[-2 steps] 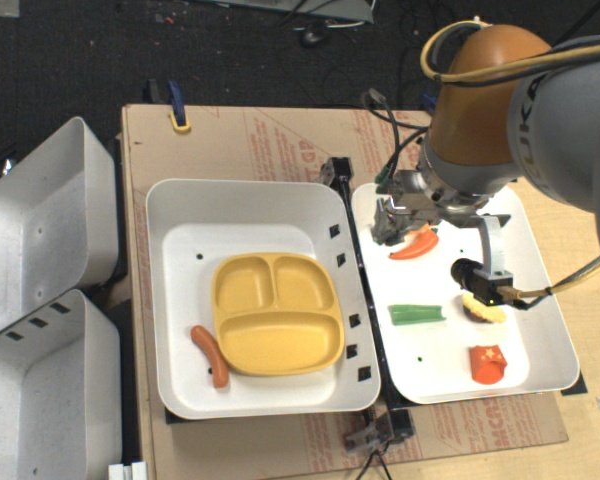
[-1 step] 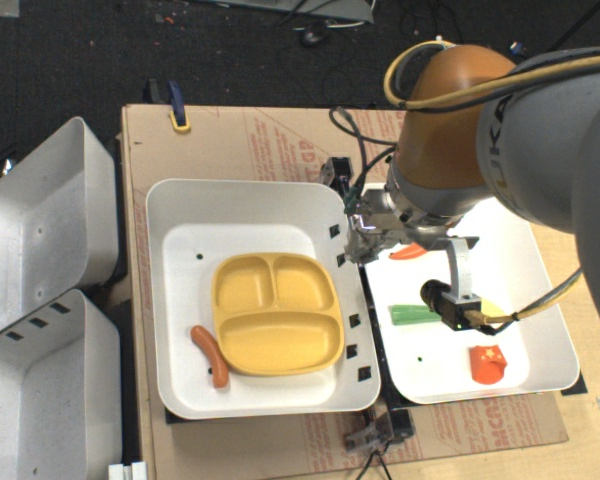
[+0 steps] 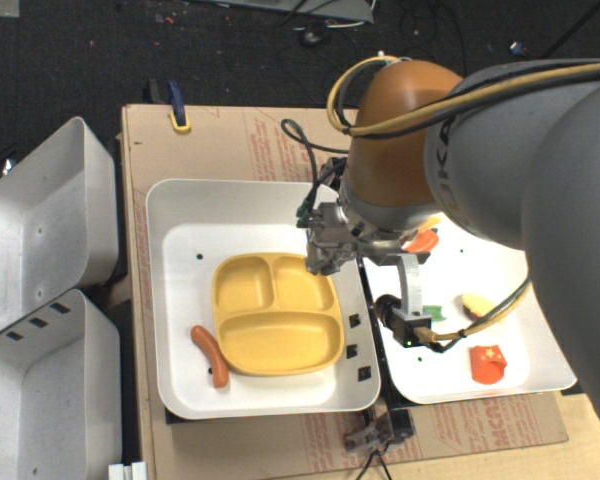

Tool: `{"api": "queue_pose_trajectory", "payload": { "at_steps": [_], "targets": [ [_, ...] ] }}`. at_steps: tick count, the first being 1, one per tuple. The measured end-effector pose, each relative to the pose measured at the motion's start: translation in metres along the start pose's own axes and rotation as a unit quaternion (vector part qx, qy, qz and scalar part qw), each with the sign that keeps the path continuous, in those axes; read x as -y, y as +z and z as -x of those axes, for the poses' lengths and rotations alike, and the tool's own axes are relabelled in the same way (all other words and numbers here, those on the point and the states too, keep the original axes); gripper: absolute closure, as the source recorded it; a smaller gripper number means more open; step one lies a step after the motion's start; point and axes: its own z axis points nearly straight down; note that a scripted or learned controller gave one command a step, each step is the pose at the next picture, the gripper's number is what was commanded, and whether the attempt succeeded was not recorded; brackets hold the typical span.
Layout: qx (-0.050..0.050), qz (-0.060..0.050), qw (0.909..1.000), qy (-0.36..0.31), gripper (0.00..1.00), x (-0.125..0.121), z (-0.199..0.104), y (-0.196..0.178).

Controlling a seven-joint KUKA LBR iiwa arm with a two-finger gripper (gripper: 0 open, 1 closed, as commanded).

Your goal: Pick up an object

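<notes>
A yellow divided plate (image 3: 275, 313) lies in the left bin (image 3: 170, 268), with a red-brown sausage (image 3: 209, 356) beside its lower left corner. The right bin (image 3: 545, 363) holds a red block (image 3: 487, 363), a pale yellow piece (image 3: 477, 306), a small green piece (image 3: 430, 314) and an orange piece (image 3: 422, 239) partly hidden by the arm. My gripper (image 3: 323, 258) hangs over the plate's upper right corner, close to the wall between the bins. The wrist's bulk hides what lies directly beneath it.
The grey arm with its orange band (image 3: 405, 118) covers the upper part of the right bin. Cables (image 3: 420, 333) dangle over the divider. Grey metal housings (image 3: 40, 228) stand to the left of the bench, and cardboard (image 3: 230, 143) lies under the bins.
</notes>
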Motion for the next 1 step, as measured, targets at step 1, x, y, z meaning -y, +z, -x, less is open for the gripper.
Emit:
{"api": "queue_pose_trajectory", "payload": {
  "at_steps": [1],
  "targets": [
    [0.001, 0.001, 1.0, 0.003, 0.0, -0.0007, 0.0032, -0.0006]
  ]
}}
